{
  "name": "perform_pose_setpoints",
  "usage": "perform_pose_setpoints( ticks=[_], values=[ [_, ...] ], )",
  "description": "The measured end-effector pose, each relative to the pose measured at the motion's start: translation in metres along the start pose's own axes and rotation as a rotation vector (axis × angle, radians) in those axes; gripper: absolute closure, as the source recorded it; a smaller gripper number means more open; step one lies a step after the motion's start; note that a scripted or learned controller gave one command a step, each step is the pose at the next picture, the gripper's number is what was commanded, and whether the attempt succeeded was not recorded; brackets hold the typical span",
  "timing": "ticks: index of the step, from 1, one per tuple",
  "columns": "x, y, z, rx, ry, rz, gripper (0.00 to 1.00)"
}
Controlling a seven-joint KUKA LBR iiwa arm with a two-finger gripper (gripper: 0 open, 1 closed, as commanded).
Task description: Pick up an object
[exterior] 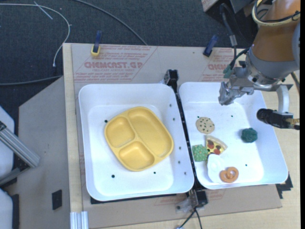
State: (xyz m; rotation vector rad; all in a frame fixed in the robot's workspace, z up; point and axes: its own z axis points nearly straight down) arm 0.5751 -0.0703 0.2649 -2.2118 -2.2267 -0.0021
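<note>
Both bins (90, 104) are plain white. The divided tray (138, 138) at centre left is pale yellow. In the right half, the cookie (205, 125) is tan with dark dots, the pizza slice (215, 145) yellow with red spots, the broccoli (200, 152) light green, the ball (249, 135) dark green, the donut (229, 174) orange. At upper right, the arm (276, 37) is grey with an orange band.
</note>
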Motion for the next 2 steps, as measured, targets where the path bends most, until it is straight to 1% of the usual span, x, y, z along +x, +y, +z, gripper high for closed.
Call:
perform_pose_setpoints(
  ticks=[1,2],
  values=[
    [0.054,-0.001,-0.003,0.0,0.001,-0.001,1.0],
    [0.109,0.01,-0.001,-0.003,-0.001,0.0,1.0]
  ],
)
